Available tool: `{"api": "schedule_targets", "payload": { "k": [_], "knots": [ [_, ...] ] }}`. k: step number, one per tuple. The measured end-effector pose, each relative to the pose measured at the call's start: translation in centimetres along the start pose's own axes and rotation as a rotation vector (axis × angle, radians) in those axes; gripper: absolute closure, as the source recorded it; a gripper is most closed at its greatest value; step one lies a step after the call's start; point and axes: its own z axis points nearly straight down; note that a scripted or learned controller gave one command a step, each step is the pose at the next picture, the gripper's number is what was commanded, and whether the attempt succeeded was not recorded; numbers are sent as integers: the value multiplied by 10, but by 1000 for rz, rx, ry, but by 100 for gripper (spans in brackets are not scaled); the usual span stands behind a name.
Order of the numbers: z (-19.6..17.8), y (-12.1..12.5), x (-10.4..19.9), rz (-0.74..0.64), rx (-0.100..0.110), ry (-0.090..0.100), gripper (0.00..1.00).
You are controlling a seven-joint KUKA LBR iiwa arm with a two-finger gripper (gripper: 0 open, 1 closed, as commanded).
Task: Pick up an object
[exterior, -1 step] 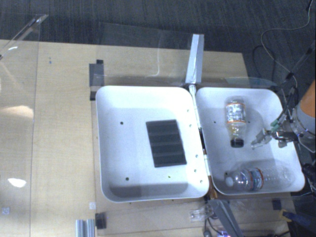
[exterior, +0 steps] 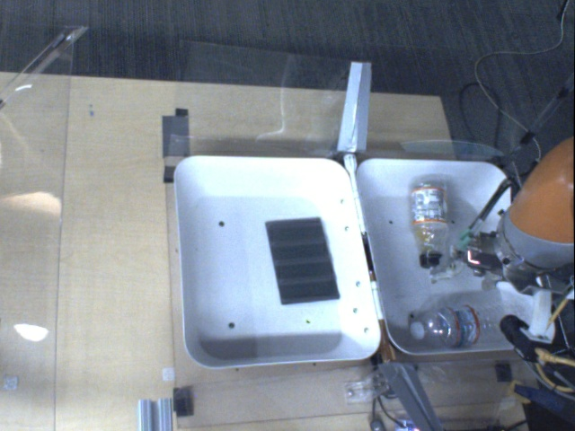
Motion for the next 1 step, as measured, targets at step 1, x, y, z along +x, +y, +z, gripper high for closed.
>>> {"api": "schedule_targets", "payload": {
  "k": [1],
  "knots": [
    [50,60,38,-28,2,0,0]
  ]
}}
